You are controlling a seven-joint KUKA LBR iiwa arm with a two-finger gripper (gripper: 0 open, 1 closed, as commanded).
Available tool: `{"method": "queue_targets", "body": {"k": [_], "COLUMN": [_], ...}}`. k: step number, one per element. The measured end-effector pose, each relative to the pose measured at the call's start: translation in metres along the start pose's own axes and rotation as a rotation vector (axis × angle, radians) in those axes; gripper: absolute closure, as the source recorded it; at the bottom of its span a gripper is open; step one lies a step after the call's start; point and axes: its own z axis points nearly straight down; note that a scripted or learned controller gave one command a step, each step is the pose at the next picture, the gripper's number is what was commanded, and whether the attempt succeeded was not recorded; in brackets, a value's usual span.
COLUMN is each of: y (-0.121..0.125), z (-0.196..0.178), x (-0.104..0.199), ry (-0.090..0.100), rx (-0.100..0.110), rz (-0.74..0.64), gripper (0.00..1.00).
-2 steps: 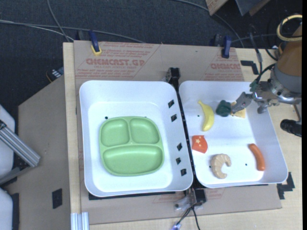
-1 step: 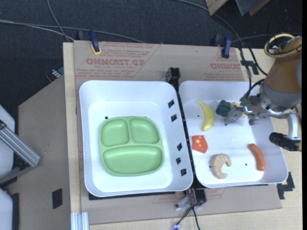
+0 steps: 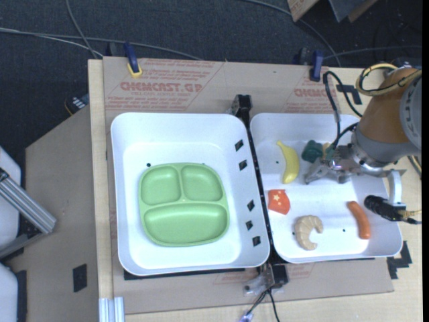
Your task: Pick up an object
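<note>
The right bin (image 3: 335, 247) holds a yellow banana (image 3: 289, 162), a dark green object (image 3: 312, 151), a red piece (image 3: 279, 201), a tan croissant (image 3: 308, 231) and an orange sausage-shaped piece (image 3: 359, 219). My gripper (image 3: 320, 170) reaches in from the right and sits low in this bin. It is just below and beside the dark green object, right of the banana. Whether it touches the green object is unclear, and I see nothing held in it.
The left bin (image 3: 127, 139) carries a light green divided plate (image 3: 184, 204). A black divider with clips (image 3: 251, 180) runs between the bins. The arm's orange band (image 3: 385, 113) and cables hang over the right bin's far right corner.
</note>
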Motion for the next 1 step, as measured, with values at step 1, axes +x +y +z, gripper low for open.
{"method": "queue_targets", "body": {"k": [1], "y": [0.0018], "z": [-0.0144], "x": [-0.0003], "ry": [-0.001], "rx": [-0.007], "rz": [0.000], "gripper": [1.00]}}
